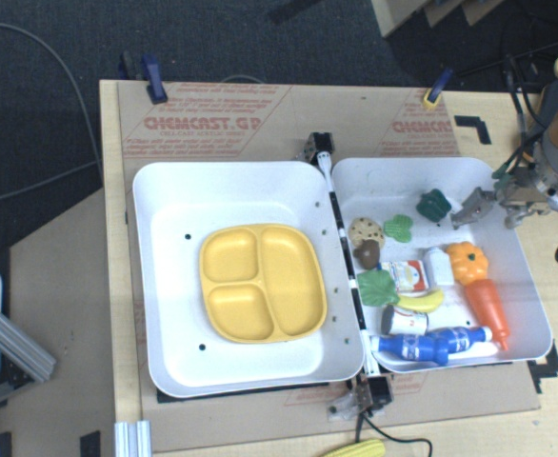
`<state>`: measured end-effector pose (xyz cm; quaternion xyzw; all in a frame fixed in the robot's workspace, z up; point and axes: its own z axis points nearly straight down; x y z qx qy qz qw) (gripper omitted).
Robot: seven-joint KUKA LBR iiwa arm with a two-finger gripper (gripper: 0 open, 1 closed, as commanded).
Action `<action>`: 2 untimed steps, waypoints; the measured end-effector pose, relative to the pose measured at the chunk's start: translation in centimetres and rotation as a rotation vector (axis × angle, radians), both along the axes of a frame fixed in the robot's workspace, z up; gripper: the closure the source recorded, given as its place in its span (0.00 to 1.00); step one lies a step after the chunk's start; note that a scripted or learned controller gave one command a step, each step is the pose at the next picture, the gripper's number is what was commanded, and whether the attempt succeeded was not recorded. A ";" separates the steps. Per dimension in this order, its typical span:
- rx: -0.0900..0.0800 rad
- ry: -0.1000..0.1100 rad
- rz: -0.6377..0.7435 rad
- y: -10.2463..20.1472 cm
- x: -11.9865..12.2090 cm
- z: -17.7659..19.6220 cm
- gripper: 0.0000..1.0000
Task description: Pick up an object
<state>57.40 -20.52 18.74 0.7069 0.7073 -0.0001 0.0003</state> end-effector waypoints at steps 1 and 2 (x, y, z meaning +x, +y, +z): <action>0.000 -0.003 0.001 3.5 6.3 -10.2 0.00; 0.001 -0.002 0.002 8.3 9.3 -10.2 0.00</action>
